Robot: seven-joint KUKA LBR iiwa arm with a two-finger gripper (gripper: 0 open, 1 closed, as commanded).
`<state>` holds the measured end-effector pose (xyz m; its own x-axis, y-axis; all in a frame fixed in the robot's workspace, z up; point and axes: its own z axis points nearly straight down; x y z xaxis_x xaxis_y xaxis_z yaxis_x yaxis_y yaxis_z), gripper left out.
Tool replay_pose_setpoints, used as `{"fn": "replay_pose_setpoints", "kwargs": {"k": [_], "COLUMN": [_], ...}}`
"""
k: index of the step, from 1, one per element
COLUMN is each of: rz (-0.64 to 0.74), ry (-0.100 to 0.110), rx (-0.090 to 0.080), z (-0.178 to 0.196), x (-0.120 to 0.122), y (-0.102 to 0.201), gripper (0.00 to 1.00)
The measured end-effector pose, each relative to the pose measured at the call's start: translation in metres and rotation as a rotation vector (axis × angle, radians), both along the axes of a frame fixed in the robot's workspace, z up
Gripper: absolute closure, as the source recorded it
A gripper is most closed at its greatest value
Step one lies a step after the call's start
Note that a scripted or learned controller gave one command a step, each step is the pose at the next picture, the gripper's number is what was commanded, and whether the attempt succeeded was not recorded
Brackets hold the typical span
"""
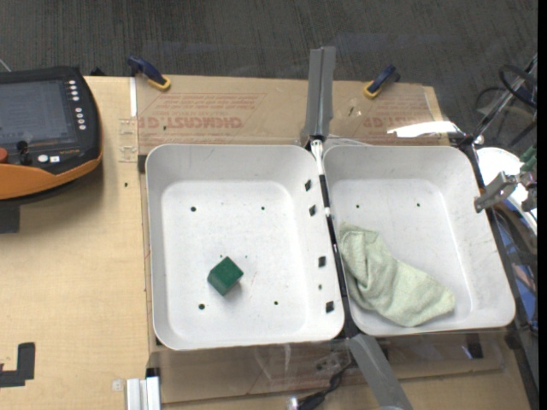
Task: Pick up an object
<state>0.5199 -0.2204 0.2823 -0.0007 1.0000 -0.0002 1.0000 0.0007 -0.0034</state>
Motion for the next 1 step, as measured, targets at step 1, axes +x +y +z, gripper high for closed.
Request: {"fn": "replay_pose_setpoints", "kwargs": {"k": [1], "rz": [0.34], "ry": [-0.001], "rx": [0.002], "z": [-0.1351], "x": [-0.0123], "y": [0.0879], "gripper": [0.0]}}
